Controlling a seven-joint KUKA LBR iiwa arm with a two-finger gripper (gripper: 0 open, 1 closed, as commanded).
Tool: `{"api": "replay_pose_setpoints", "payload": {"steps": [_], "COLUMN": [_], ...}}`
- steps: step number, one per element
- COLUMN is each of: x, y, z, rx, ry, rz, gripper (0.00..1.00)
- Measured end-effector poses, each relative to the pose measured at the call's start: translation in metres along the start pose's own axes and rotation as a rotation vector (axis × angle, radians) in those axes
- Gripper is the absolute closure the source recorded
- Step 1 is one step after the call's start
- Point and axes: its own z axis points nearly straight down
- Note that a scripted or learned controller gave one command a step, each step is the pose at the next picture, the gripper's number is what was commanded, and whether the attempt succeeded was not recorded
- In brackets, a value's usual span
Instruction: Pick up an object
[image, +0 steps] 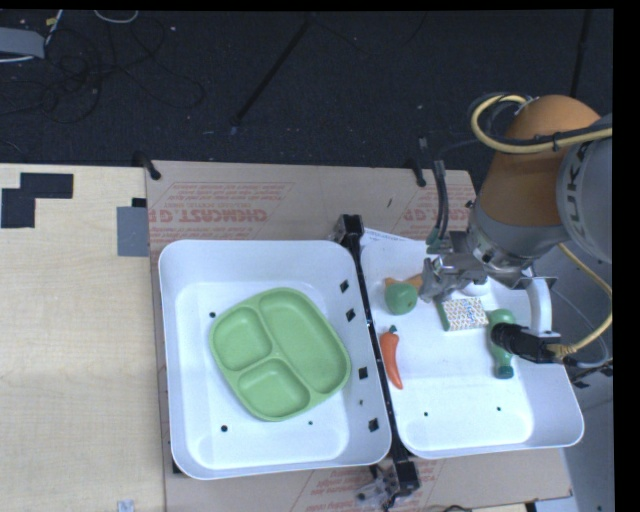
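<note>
L bin (170, 300), well left of the carrot (391, 360), held 1 green plate (280, 352) w/ 3 compartments. The carrot lay in the R bin (470, 410) just beside the divider btwn bins, green top pointing away from cam. Just above the carrot sat 1 round green item (401, 297), w/ 1 small orange piece (411, 283) touching its far side. Gripper (436, 288) hung above-right of the carrot, just beside that green item, w/ the arm covering the bin's far right corner; couldn't tell if claw was wide or narrow. Right of the carrot, near the claw: 1 patterned card (464, 314). Further right: 1 green-teal item (503, 368). R bin total: 5 things.
</note>
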Motion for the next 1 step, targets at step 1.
{"api": "replay_pose_setpoints", "payload": {"steps": [1], "x": [0.0495], "y": [-0.019], "z": [0.0122], "rx": [0.002], "ry": [-0.001], "rz": [0.0], "gripper": [1.0]}}
